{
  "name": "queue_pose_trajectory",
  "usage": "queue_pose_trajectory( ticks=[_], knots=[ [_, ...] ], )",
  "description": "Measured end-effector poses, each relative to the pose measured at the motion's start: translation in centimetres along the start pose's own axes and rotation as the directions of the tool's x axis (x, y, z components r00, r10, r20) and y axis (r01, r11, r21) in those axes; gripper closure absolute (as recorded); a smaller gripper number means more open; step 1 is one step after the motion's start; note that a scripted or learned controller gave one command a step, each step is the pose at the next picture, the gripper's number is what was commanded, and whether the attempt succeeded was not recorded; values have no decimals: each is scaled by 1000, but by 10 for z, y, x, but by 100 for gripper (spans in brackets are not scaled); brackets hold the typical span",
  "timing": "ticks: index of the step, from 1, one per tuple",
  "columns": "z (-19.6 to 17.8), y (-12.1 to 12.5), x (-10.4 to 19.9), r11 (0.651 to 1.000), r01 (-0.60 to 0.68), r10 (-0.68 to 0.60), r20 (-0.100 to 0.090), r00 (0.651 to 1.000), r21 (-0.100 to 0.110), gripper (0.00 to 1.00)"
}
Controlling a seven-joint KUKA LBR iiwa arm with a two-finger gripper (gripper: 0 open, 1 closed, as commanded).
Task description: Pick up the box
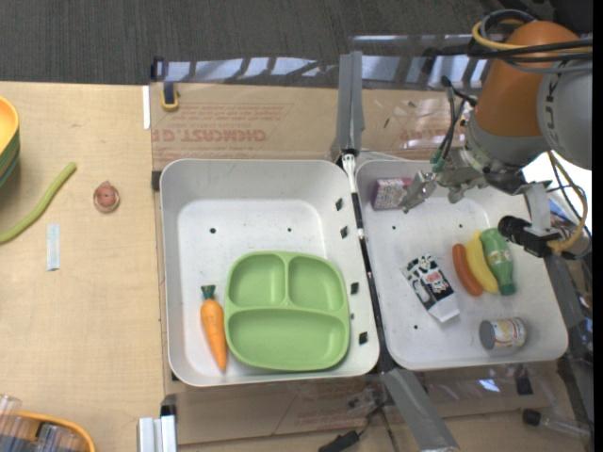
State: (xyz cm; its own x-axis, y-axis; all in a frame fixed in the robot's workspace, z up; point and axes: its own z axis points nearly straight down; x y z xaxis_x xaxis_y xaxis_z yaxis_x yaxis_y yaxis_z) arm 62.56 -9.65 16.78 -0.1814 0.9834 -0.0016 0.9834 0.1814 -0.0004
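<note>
A small pale purple box [389,193] lies in the back left corner of the right bin [396,342]. A black-and-white carton [431,286] lies flat near that bin's middle. My gripper [435,192] hangs over the back of the right bin, just right of the purple box. Its fingers are spread open with nothing between them, and the left fingertip [413,197] is close to the box's right end. The arm's orange band [523,69] is above it at the upper right.
In the right bin a red sausage, a banana and a green bottle [497,260] lie together at the right, with a can [502,332] in front. The left bin holds a green divided plate [285,311] and a carrot [213,326].
</note>
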Motion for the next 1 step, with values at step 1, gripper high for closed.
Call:
queue_pose_trajectory(
  ticks=[1],
  knots=[
    [56,31,-13,999,-35,35,0,999,-1,0]
  ],
)
